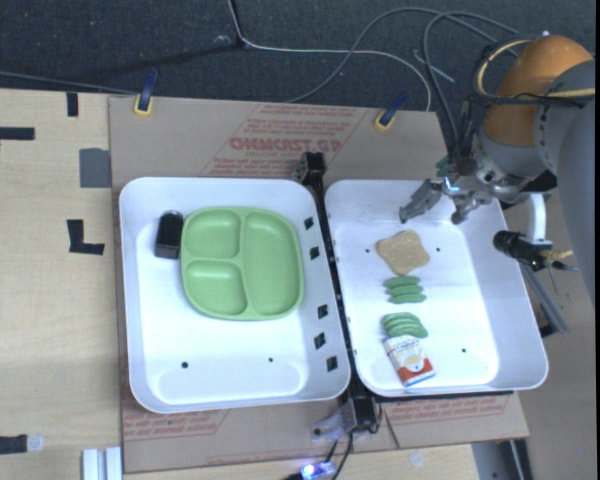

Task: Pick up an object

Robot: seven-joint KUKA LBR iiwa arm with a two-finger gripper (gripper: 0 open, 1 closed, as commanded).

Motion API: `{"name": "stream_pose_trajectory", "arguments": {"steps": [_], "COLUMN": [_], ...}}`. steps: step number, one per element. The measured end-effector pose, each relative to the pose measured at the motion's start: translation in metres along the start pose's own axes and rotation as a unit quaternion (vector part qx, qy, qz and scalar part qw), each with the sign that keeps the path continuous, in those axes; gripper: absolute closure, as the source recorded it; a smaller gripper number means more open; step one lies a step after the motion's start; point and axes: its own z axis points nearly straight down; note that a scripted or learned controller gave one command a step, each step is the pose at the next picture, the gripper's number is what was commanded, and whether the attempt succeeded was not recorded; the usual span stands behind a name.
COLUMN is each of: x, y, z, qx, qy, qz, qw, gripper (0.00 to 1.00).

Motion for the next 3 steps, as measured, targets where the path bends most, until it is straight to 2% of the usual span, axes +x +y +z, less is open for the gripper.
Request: {"name": "stream_pose_trajectory", "arguments": {"steps": [1,2,3], "x": [0.001,0.001,-0.004], "y": [-0.001,0.001,0.005], "z": [0.054,0.04,-0.021], "qx": [0.0,-0.003,-0.006], "qy": [0.0,-0.001,-0.001], "qz": [0.0,-0.001,0.0], "qw": [1.0,1.0,1.0], "gripper": [0.0,1.0,1.0]}}
